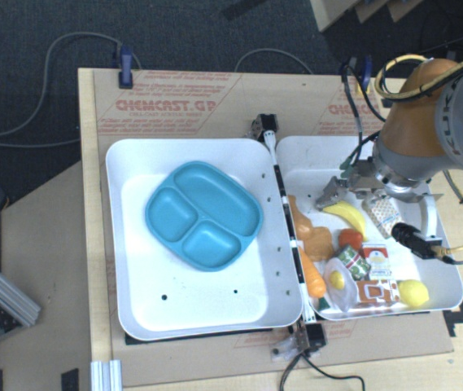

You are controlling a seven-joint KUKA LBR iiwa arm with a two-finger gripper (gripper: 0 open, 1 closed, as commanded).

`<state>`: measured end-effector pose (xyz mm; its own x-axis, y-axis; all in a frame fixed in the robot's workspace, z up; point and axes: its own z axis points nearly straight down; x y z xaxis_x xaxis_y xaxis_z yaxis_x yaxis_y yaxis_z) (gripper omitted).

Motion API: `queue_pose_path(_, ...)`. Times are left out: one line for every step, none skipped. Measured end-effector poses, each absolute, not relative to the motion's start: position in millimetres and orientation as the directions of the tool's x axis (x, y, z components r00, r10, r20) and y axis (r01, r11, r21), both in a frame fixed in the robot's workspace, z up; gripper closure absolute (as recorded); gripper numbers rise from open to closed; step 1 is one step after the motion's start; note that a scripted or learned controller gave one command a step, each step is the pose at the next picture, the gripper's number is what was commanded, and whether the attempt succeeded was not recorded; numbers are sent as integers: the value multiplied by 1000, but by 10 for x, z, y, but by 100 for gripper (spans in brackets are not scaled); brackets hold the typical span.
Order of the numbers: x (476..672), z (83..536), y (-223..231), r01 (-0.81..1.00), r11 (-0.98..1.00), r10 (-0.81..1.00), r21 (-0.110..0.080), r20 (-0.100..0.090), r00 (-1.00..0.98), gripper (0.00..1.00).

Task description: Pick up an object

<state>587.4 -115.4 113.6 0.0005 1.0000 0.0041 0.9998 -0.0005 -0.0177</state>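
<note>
A single fixed camera looks down on the bench (215,96) from above at a slant, set far enough back that both white bins fit whole in the frame, with dark carpeted floor showing beyond the far edge and to the left. The left bin (133,300) with its blue divided plate (203,214) lies near the middle of the picture; the right bin (312,157) sits toward the right edge. The bench's far side runs across the upper part of the frame, its near edge along the bottom. The arm (426,125) enters from the right side, seen from above.
</note>
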Motion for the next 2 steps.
queue_pose_path(5822, 820, -1321, 1000, -2, 1000, -6, 2, 2, 0)
queue_pose_path(5842, 951, -1315, 1000, -1, 1000, 1, 0, 1, 100)
